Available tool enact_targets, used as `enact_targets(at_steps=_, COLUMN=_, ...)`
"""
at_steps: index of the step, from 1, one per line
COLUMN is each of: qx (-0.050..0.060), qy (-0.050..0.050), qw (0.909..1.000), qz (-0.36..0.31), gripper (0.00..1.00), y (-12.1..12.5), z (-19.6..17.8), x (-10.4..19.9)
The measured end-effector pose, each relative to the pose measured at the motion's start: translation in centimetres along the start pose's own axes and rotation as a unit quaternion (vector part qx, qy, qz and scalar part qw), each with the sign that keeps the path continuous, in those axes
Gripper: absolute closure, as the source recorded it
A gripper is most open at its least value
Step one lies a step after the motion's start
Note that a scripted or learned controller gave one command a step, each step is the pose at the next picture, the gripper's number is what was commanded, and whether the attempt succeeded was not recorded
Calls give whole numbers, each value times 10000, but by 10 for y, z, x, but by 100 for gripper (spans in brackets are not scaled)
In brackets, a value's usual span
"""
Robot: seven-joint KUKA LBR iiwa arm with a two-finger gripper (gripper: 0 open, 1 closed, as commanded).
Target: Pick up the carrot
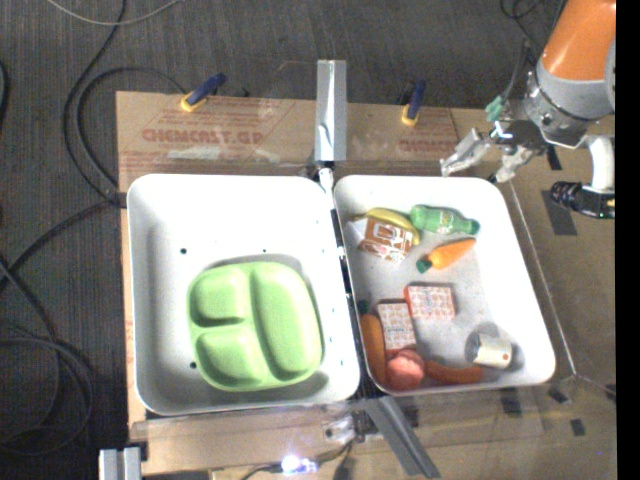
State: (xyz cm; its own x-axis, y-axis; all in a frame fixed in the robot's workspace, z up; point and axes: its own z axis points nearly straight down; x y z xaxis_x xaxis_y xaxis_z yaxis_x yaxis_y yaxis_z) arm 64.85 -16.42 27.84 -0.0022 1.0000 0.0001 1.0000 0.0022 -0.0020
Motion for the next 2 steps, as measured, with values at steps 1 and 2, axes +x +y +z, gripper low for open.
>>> enact_targets(at_steps=1, qx=7, qy=-17, qw=9990, qz=-442, gripper=0, y=18, z=145, x=-50)
enact_targets(at_steps=2, qx=-9, qy=4, qw=9979, qz=-653, gripper=0, y=-22, z=186, x=-45)
